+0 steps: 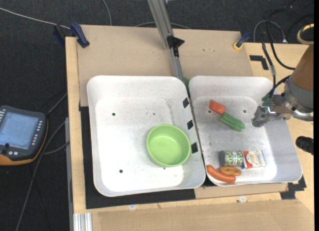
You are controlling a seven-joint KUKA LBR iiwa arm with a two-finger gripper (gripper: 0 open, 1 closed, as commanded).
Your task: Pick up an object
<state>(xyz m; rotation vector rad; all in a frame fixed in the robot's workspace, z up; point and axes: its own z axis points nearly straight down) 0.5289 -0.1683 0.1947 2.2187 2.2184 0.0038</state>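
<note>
Gripper [260,117] near right bin [284,145] edge — green piece [232,121] beside.

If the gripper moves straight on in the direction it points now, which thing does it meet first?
Probably the green elongated plastic piece beside the orange-red block. The gripper points left across the right white bin; its height above the floor is unclear.

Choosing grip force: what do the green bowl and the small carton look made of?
Green bowl: probably plastic, judging by its uniform lime colour and smooth, slightly glossy wall. Small carton: likely printed cardboard or a plastic toy imitation; flat faces and printed graphics show, but the finish is too small to tell.
</note>
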